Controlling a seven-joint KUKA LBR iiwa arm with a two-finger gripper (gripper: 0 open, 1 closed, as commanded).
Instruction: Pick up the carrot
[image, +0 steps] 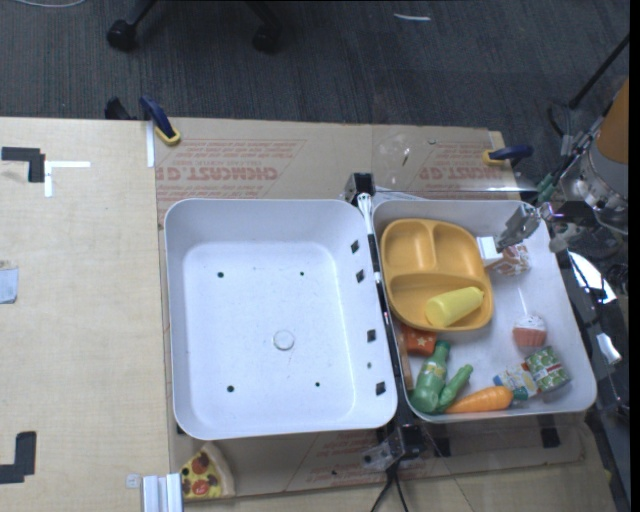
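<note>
The carrot (480, 401) is orange and lies on its side near the front edge of the right bin (565, 300), pointing left toward a green bottle (430, 385). My gripper (520, 226) hangs over the bin's far right corner, well behind the carrot and apart from it, close to a small reddish packet (513, 262). Nothing shows in its grasp.
A yellow divided plate (420, 250) with a yellow block (452, 305) fills the right bin's back left. A green vegetable (456, 383), a red item (420, 343), a can (548, 369) and a cupcake (530, 332) crowd around the carrot. The left bin (200, 240) holds a small disc (284, 341).
</note>
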